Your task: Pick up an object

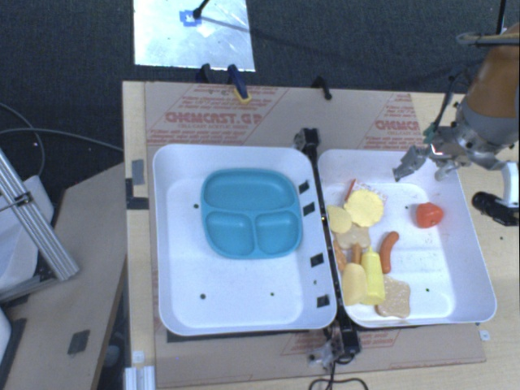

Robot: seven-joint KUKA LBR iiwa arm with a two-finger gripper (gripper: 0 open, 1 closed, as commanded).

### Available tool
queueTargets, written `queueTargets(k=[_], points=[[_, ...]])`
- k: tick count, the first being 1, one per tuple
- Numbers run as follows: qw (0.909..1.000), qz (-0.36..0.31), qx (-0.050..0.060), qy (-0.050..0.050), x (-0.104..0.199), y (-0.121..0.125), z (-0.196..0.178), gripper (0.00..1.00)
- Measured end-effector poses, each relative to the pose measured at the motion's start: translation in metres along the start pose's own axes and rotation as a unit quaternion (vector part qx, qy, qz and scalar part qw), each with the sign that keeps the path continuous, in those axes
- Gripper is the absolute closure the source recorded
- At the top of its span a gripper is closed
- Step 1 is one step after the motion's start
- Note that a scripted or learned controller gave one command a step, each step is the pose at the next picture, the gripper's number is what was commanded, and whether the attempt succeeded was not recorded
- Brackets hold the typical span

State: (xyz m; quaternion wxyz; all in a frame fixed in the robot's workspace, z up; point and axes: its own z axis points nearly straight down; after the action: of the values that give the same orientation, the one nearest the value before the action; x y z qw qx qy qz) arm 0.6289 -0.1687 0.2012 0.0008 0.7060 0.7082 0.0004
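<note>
The right white bin [463, 254] holds several toy foods. A red tomato [429, 214] lies near its right side and a brown sausage [388, 251] near its middle. A round yellow slice [365, 208], a yellow stick [372, 275], a pale potato piece [353, 283] and a bread slice [396, 297] crowd its left side. My gripper [424, 169] hangs over the bin's back edge, up and slightly left of the tomato. It is open, its fingers spread with nothing between them.
The left white bin [183, 299] bears a blue divided plate [250, 214]. A black divider with clips [317, 218] runs between the bins. A black part [494, 205] juts in at the right edge beside the tomato. A shiny sheet [193, 23] lies beyond the bench.
</note>
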Motion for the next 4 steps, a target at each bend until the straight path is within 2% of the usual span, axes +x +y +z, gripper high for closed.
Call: queueTargets(k=[1,2,3,4], points=[[1.0000,-0.002,-0.002,0.001,0.025,0.042,0.120,0.00],[1.0000,0.002,-0.005,0.000,0.053,-0.061,0.111,0.00],[1.0000,0.001,-0.009,0.000,0.053,-0.057,0.099,1.00],[1.0000,-0.002,-0.004,0.001,0.101,-0.142,-0.033,1.00]])
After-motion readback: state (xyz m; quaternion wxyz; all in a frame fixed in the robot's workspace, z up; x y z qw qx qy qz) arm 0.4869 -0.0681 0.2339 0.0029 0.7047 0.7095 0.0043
